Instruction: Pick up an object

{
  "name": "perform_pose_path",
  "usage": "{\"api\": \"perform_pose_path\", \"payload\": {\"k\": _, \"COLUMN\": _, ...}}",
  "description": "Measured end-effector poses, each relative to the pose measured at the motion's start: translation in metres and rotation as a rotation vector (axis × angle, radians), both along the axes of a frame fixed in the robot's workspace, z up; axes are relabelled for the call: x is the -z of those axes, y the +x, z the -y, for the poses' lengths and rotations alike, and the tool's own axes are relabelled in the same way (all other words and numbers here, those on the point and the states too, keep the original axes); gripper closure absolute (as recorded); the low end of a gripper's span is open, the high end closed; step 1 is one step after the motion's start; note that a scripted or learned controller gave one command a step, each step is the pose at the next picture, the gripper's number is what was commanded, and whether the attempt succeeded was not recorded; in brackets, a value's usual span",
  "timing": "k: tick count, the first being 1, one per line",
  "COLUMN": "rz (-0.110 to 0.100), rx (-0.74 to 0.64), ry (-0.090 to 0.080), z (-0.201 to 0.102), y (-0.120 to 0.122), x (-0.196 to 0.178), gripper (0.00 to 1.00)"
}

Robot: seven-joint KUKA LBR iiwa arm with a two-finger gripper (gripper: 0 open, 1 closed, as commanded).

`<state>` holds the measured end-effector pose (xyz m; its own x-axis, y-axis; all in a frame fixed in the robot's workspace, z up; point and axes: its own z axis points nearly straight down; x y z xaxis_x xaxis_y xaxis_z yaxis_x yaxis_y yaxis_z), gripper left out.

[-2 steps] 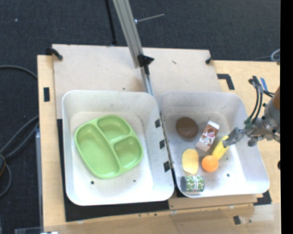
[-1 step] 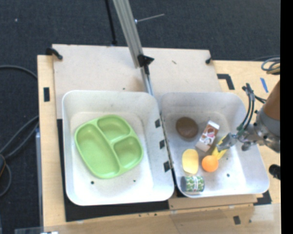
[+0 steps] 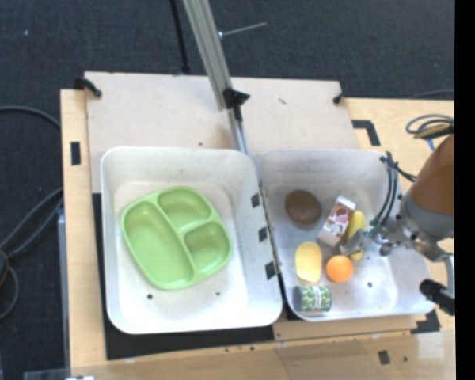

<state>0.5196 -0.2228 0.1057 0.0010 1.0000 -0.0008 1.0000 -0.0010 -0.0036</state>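
The right bin (image 3: pixel 380 291) holds several small things: a brown round object (image 3: pixel 303 207), a small white and red carton (image 3: pixel 336 219), a yellow banana (image 3: pixel 355 226), a pale yellow fruit (image 3: pixel 308 261), an orange (image 3: pixel 340 269) and a green can (image 3: pixel 314 298) lying at the front rim. My gripper (image 3: pixel 370 241) reaches in from the right and hangs low just right of the banana and above the orange. Nothing shows as held in it.
The left bin (image 3: pixel 127 172) carries a green divided plate (image 3: pixel 176 236). A metal pole (image 3: pixel 210 46) rises from behind the bins at the centre. The grey arm with its orange band (image 3: pixel 435 184) stands over the right bin's right wall.
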Motion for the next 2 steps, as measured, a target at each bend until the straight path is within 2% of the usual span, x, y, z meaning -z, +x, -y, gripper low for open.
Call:
{"api": "perform_pose_path", "payload": {"k": 1, "rz": 0.008, "rx": 0.003, "ry": -0.002, "z": 0.001, "y": 0.002, "x": -0.014, "gripper": 1.0}}
{"api": "perform_pose_path", "payload": {"k": 2, "rz": 0.01, "rx": -0.004, "ry": -0.002, "z": 0.001, "y": 0.008, "x": -0.059, "gripper": 1.0}}
